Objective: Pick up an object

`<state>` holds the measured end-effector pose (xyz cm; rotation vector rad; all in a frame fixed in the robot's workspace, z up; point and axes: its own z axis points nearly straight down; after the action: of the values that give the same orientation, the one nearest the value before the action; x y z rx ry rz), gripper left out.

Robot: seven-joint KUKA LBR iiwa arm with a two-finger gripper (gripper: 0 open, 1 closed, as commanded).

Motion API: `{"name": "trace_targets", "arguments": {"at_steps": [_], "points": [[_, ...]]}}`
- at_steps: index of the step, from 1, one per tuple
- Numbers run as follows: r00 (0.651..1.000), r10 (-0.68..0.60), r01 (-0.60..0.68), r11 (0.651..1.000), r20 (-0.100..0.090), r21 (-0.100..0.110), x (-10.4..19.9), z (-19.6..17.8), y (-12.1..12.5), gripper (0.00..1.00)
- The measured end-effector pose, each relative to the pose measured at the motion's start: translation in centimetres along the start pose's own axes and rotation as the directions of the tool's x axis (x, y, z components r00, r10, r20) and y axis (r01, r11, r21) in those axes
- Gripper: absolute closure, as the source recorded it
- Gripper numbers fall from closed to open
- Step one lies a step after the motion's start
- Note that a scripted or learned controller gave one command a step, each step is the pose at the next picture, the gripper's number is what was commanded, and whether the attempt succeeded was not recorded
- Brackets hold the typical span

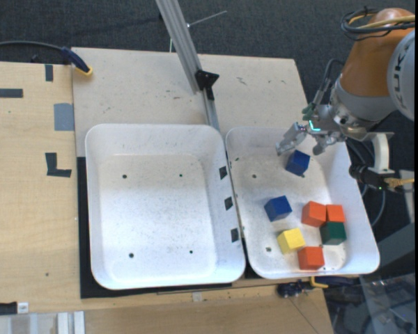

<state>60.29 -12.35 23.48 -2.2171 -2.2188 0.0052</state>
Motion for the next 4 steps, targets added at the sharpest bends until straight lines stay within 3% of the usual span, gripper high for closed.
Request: {"name": "trace_targets", "arguments": {"at_steps": [1, 3, 4], "points": [[1.0, -0.002, 0.002, 1.0, 0.001, -0.004, 0.0, -0.3, 0.1, 0.0], [1.0, 0.0, 0.0, 1.0, 0.001, 0.003, 0.8, 11.2, 0.3, 0.0], [1.0, -0.001, 0.001, 1.0, 0.001, 0.0, 0.9, 14.6, 0.2, 0.0]]}}
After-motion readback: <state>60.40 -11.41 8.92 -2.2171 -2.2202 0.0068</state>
